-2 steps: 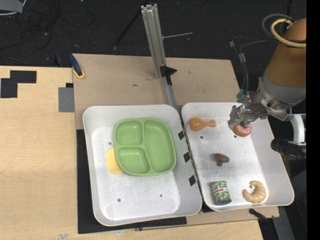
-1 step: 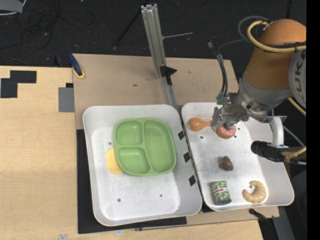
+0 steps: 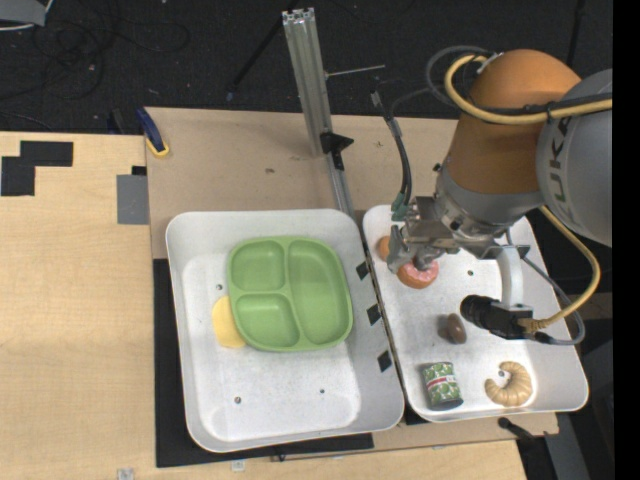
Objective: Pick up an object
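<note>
In the right bin (image 3: 560,393), far left part, the pincer (image 3: 412,258) hangs right over a small red-orange round piece (image 3: 419,273), touching or just above, can't tell; pincer state can't tell either. Piece looks like light, stiff toy food, maybe slick, best pinched across its rim. Nearer: brown lump (image 3: 454,329), green can (image 3: 440,384), croissant (image 3: 510,383). Left bin (image 3: 190,368) holds green divided plate (image 3: 290,293)

A yellow object (image 3: 224,325) is mostly hidden under the green divided plate (image 3: 290,293), peeking out at nine o'clock.
</note>
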### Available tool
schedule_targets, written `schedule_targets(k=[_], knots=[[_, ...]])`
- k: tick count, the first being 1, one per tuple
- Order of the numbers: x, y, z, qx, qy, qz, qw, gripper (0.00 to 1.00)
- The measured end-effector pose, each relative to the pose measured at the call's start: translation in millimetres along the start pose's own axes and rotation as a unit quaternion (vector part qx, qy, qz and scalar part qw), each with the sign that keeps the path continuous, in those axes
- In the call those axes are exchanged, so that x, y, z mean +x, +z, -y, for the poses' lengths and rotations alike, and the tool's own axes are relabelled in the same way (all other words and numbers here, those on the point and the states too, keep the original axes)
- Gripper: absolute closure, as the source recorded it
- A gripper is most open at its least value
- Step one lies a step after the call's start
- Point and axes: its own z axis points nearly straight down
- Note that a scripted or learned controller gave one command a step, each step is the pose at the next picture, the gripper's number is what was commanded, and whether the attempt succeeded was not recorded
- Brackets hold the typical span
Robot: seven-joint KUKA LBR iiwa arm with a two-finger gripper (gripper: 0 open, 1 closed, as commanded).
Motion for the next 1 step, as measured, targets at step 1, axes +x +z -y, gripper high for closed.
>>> schedule_targets(k=[1], knots=[[49.3,27.6,4.3,0.001,0.0,0.0,1.0,1.0]])
